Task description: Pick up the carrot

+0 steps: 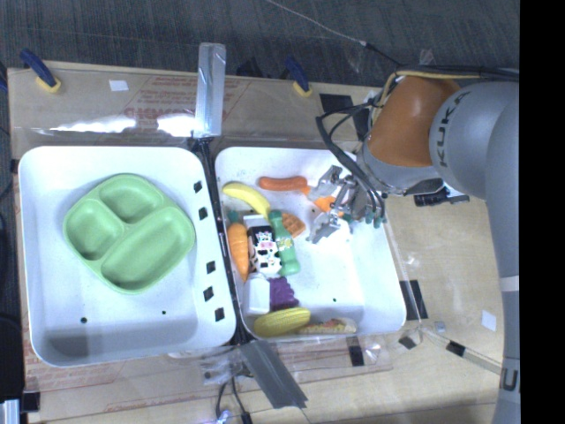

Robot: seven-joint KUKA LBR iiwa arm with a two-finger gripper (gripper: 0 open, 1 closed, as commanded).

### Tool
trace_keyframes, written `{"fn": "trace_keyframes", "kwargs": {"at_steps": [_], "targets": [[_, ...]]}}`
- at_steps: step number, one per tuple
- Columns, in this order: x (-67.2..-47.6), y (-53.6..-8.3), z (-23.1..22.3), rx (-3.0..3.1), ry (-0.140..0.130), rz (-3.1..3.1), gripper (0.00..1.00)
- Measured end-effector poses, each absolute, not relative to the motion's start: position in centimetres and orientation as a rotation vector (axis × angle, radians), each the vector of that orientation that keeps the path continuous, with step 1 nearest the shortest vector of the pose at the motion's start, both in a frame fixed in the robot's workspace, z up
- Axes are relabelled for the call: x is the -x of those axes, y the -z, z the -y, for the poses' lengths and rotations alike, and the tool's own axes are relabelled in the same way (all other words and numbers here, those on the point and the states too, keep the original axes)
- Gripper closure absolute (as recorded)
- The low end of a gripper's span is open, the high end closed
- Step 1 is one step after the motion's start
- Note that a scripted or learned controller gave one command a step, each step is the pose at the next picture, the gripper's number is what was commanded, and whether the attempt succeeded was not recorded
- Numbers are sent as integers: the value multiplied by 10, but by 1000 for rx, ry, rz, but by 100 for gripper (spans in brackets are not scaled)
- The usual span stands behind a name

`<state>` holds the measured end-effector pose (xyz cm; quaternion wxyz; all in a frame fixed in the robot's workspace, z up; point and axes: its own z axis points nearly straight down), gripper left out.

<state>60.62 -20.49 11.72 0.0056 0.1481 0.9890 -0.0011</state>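
The carrot point(238, 248) is orange and tapered. It lies lengthwise at the left edge of the right bin point(375, 272), beside the divider. My gripper point(326, 204) hangs over the upper right part of that bin, well to the right of the carrot and apart from it. Its silver fingers point(333, 178) stand spread, so it is open. A small orange piece point(323, 203) shows in the gap between them; I cannot tell whether they touch it.
Next to the carrot lie a banana point(245, 197), a red sausage point(282, 184), a cow-patterned box point(265, 250), purple grapes point(282, 291) and a corn cob point(281, 321). The left bin point(53, 325) holds a green divided plate point(130, 231).
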Motion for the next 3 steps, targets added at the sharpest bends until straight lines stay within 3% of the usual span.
{"fn": "trace_keyframes", "kwargs": {"at_steps": [1, 2, 3], "targets": [[-612, -93, 209, -466, 3, -3100, 0], [-614, -106, 207, -453, 5, -3094, 100], [-616, -117, 206, -442, 7, -3088, 100]]}}
